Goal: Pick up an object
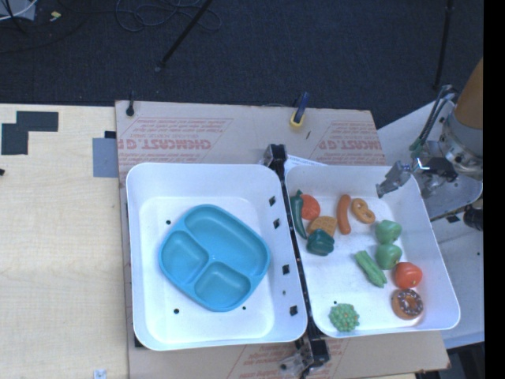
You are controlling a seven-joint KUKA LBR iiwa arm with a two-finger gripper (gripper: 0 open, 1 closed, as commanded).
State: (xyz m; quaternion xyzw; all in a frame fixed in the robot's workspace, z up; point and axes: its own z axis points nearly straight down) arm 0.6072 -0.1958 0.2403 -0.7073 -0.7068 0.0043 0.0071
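The pretzel [363, 210] lies in the right bin [443, 267], near its far edge, a small orange ring flat on the white floor. It is the toy nearest the gripper [392, 183], which hangs over the bin's far right corner, above and to the right of it in the camera view. A move down and toward the bin's middle looks like all that a try at it needs.

Just left of the pretzel lies a sausage [344, 214], its long axis running from the far edge toward the near one; a grip across its width would suit that shape. Further left sit a tomato [310, 207] and a green pepper [319, 242] by the divider. Nearer the camera are two green pieces [387, 243], a pea pod [369, 268], a red fruit [408, 275], a doughnut [408, 304] and a broccoli head [344, 317].

The left bin [142, 251] holds a blue tray [213, 257], well apart from the arm.

Nothing shows between the gripper's fingers, but I cannot tell how wide they stand.
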